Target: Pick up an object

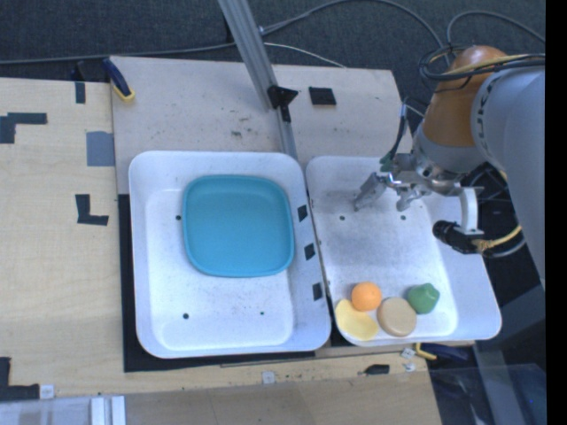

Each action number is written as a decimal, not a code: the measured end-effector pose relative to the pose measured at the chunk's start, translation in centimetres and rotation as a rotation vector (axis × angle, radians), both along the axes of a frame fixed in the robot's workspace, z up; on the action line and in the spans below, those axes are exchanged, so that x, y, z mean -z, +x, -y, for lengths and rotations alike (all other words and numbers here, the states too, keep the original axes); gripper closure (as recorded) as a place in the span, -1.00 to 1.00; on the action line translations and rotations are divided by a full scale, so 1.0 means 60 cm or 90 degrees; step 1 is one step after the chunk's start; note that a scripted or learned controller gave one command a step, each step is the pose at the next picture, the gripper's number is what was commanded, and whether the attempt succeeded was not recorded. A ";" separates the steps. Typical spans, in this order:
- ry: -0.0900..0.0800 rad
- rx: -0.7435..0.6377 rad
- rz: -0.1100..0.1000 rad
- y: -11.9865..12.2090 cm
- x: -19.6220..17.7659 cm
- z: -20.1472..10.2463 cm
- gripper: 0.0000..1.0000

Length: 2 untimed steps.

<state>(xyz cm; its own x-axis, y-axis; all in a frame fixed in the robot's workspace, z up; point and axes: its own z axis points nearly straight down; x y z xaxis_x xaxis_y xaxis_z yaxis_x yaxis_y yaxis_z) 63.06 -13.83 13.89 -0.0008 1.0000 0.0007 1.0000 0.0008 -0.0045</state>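
Note:
My gripper hangs over the far part of the right bin, open, with nothing between its fingers. The arm comes in from the right, its orange band above the wrist. At the bin's near edge lie several small items: an orange ball, a yellow flat piece, a tan round piece and a green piece. They sit well below the gripper in the view, apart from it.
A blue square plate lies in the left bin. A slanted metal pole rises behind the bins. Cables run along the arm at the right.

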 end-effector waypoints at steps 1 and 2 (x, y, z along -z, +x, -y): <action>-0.001 0.000 0.002 0.000 0.086 -0.001 -1.00; -0.001 0.000 0.004 0.001 0.065 0.000 1.00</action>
<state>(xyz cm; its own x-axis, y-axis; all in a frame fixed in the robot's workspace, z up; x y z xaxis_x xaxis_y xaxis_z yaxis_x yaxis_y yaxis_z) 63.13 -13.82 10.01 -0.0008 1.0000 -0.0009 1.0000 0.0008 0.0017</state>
